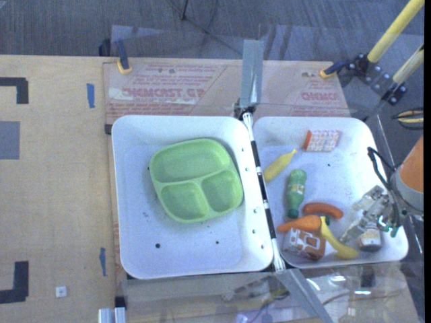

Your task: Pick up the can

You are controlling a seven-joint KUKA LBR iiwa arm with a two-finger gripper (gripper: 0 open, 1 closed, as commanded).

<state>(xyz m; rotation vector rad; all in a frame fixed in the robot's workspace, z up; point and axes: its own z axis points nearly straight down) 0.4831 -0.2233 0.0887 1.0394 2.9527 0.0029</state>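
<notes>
Gripper (367, 222) is low in the right bin (350, 128), near its front right corner; I cannot tell its state. The can (370, 239) lies just below it, close to touching, beside a banana (335, 242). Nearby are a carton (306, 242), carrot (300, 224), sausage (322, 210) and green bottle (295, 192). A green tray (196, 178) sits in the left bin (135, 200).

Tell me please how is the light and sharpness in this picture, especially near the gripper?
Camera view: even, soft light, with only faint shadows under the green plate; mild glare on the white bin floor; the gripper at the right bin's near corner looks slightly blurred, so the small can beside it is hard to make out.
</notes>
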